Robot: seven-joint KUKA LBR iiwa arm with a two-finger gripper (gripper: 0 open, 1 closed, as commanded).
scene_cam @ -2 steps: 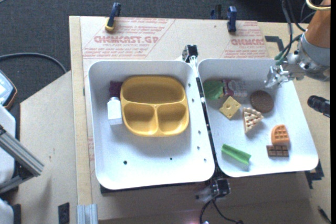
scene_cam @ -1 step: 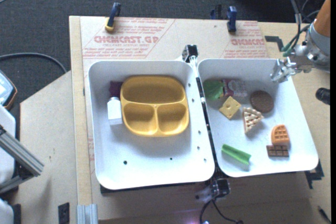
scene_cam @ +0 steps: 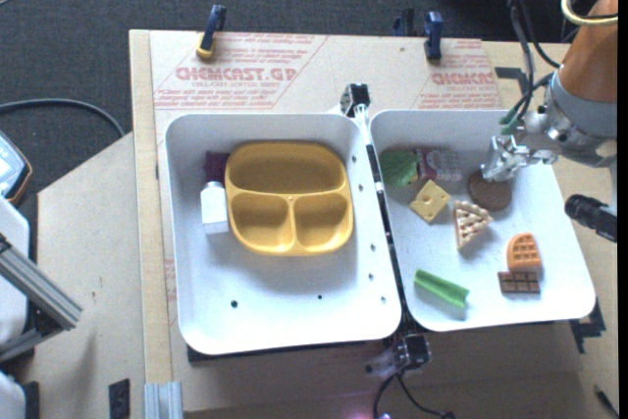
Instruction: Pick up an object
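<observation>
Dark carpet surrounds a plywood bench [scene_cam: 294,64] that carries two white bins side by side. At the right bin [scene_cam: 559,294] the gripper [scene_cam: 502,162] hangs low at the far edge, and I cannot tell if it is spread or closed, because it is small and partly blurred. Nothing is seen held in it.

Just beside and below the gripper lies a brown round disc [scene_cam: 491,194]; I judge this is the nearest candidate to pick. A little further are a yellow cheese cube [scene_cam: 430,201], a triangular wafer piece [scene_cam: 471,223], an orange waffle [scene_cam: 523,252] with a brown chocolate piece [scene_cam: 519,284] touching below it, a green stick [scene_cam: 441,291] near the front wall, and a green object [scene_cam: 397,169] at the far left corner.

To do the step well, the gripper should probably descend straight over the disc, centred, since it is flat and gives little to hold.

The left bin [scene_cam: 186,240] holds a yellow divided tray [scene_cam: 289,196] and a small white bottle [scene_cam: 213,206].
</observation>
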